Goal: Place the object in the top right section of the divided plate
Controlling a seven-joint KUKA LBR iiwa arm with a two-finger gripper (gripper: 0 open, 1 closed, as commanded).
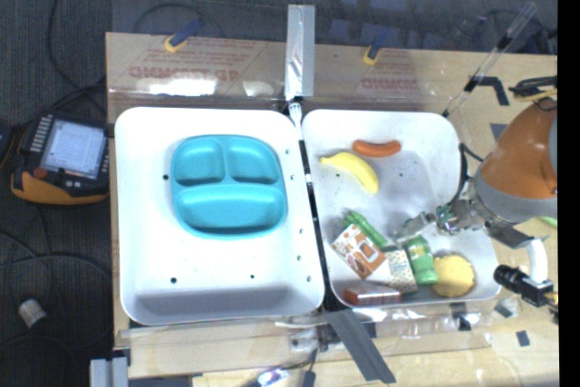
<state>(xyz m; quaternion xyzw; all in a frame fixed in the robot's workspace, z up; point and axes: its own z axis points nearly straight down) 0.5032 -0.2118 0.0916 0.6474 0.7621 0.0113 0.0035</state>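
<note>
The wooden bench [227, 68] carries two shallow white plastic bins side by side. The left bin [145, 267] holds the turquoise divided plate [227, 184], which sits flat in the bin's upper half with two small sections along its far edge and one wide section nearer the camera.

The grey arm with its orange band [524, 163] comes in from the right, its wrist bent down over the right rim of the right bin [408, 127]. The gripper [426, 222] hangs low inside that bin, just above the clutter. It is dark, small and partly blurred against the items beneath, so I cannot tell its state or whether it touches anything.

None of the objects is on the plate; all lie in the right bin. A yellow banana [352, 169] lies near the far left corner, long axis running from upper left to lower right. Just beyond it is a red-orange sausage [376, 148], lying left to right. Nearer the camera lie a printed carton [361, 251], a green bottle [419, 260] and a yellow lemon [453, 275], crowded together.
</note>
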